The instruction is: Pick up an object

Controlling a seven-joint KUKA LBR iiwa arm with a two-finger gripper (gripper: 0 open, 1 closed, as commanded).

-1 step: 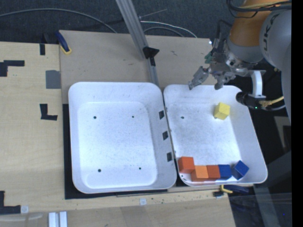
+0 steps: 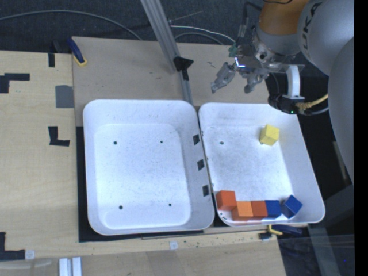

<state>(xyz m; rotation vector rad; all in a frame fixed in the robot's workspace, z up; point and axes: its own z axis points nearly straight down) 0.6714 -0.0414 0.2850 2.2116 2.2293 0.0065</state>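
Your hand (image 2: 237, 78) hangs open and empty at upper right of the frame, above the right bin's (image 2: 299, 148) far rim. The yellow block (image 2: 269, 134) sits inside, upper right; coloured blocks (image 2: 256, 207) line its near edge.

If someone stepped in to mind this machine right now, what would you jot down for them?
Tool: open, holding nothing, raised above the bench beyond the right bin's far rim.
Right bin: yellow block alone near the far right side; orange blocks and blue blocks lined along the near wall.
Left bin: no blocks seen.
Done: nothing picked yet.
Left: lower onto a block, close, lift. The yellow one looks easiest, standing apart.
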